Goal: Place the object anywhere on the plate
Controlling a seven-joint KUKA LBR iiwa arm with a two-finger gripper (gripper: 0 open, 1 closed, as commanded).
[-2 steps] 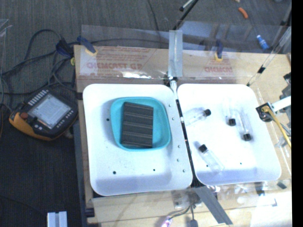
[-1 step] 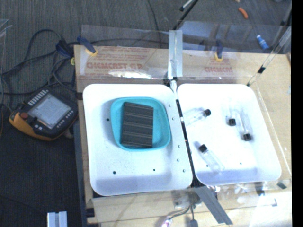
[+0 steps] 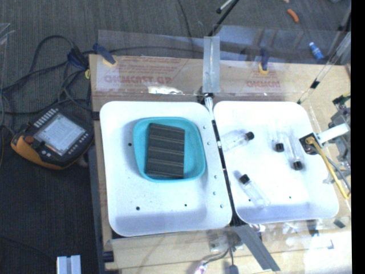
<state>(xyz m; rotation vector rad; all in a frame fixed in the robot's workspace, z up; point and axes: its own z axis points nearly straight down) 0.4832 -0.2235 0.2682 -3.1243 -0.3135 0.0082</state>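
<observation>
From the camera view above the bench, my gripper (image 3: 333, 135) sits at the outer rim of the right bin (image 3: 319, 207), low over its edge. It is too small and cluttered there for me to tell whether it is spread or pressed together, and I see nothing held in it. Nearest to me, just inward from the gripper, two clear vials with black caps (image 3: 288, 150) lie close together on the bin floor. Farther inward a third vial (image 3: 236, 138) lies near the divider between the bins. A fourth vial (image 3: 251, 188) lies nearer the bin's front edge. Well apart from the gripper, across the divider, the left bin (image 3: 165, 216) holds the teal plate (image 3: 197, 153). The dark ribbed block (image 3: 165, 150) lies flat on the middle of that plate, inside its rim. Beyond that bin, farthest from me, a handheld control pendant (image 3: 54, 138) rests on the dark floor with its cable looped behind it.
</observation>
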